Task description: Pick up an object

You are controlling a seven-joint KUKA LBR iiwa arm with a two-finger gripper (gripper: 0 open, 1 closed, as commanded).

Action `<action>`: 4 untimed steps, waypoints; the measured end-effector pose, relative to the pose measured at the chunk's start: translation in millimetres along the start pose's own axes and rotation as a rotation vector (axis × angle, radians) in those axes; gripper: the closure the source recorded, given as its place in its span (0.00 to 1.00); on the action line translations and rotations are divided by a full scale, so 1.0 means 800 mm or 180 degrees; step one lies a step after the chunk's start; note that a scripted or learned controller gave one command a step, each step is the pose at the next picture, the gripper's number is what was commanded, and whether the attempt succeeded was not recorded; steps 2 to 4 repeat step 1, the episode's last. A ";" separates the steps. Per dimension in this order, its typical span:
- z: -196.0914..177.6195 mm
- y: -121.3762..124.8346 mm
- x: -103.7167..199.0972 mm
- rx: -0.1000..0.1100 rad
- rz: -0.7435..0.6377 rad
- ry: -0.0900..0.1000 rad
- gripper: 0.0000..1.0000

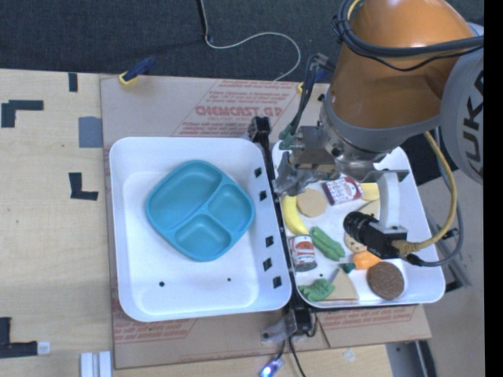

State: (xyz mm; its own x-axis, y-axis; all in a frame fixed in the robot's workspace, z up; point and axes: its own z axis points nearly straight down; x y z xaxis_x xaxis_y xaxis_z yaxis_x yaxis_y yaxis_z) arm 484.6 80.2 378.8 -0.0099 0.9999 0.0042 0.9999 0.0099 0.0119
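Grey arm (464, 124) with glossy orange band (397, 49), black cables (409, 49).

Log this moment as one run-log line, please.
arm: over right bin | gripper: above banana, nothing seen held | left bin: blue plate

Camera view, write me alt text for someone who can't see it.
A grey robot arm with an orange band reaches from the right, its hand low over the right white bin, which is crowded with toy food including a banana, a small can and a brown cookie. The left white bin holds a blue divided plate.
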 end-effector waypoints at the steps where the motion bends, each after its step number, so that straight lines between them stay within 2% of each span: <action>1: 0.124 -0.005 -0.080 0.0076 0.0053 -0.0025 1.00; 4: 0.124 -0.005 -0.080 0.0076 0.0053 -0.0025 1.00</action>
